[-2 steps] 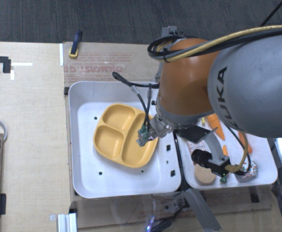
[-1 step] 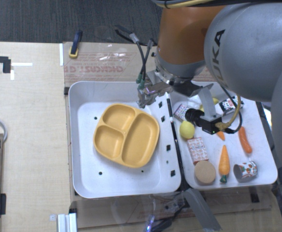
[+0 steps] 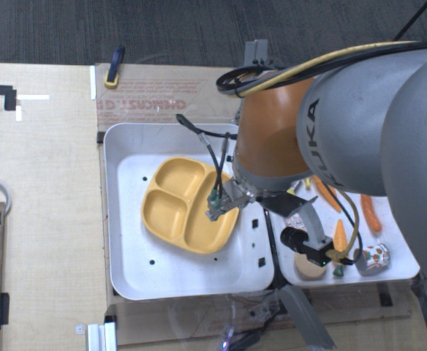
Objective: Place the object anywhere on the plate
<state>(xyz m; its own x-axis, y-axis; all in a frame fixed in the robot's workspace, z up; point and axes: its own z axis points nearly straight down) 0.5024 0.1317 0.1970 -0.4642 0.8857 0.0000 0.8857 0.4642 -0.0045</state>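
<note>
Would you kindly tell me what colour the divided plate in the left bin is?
The plate is plain yellow, as the camera view shows.

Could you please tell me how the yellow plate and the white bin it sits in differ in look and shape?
The plate is yellow, while the left bin is white. The plate is split by ridges into three compartments; the bin is one open tray. The plate lies turned at an angle, whereas the bin sits square to the bench edge. The plate is also smaller, fitting inside the bin. Both are shallow with rounded corners.
</note>
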